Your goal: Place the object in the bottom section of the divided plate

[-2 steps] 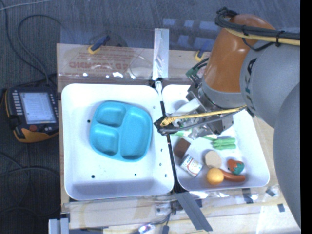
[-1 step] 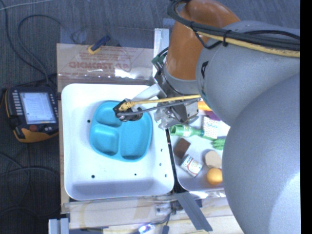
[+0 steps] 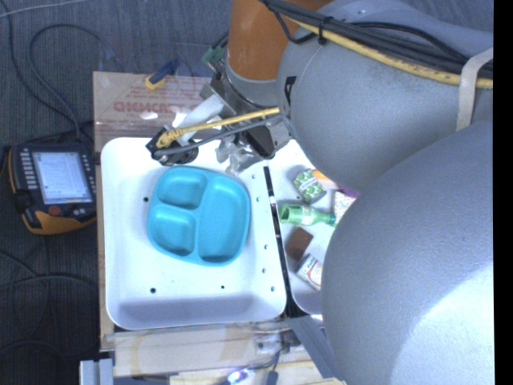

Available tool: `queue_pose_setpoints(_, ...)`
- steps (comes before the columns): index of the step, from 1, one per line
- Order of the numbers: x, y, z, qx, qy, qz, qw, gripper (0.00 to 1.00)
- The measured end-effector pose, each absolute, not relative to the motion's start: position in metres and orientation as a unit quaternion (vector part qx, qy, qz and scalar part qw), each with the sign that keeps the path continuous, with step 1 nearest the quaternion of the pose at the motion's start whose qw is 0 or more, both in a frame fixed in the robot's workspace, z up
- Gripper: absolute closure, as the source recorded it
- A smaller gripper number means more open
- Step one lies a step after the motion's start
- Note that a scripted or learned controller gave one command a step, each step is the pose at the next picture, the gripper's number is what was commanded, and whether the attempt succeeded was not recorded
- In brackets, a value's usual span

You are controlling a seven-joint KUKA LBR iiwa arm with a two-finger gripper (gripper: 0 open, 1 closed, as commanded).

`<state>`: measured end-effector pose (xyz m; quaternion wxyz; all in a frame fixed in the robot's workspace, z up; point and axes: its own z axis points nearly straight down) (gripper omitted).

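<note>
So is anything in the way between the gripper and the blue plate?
Nothing visible. The gripper hovers at the blue divided plate's far rim in the left bin, and all the plate's sections lie bare. The green bottle and brown block sit apart in the right bin.

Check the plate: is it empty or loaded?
Empty. All three sections of the plate show bare blue. The gripper is at its upper edge in the view; whether it holds anything, cannot tell.
</note>
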<state>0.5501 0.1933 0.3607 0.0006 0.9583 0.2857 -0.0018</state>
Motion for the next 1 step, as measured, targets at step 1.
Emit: queue_pose_setpoints(1, 0.54, 0.2326, 0.2319, 0.938, 0.348, -0.0036, 0.002, 1.0)
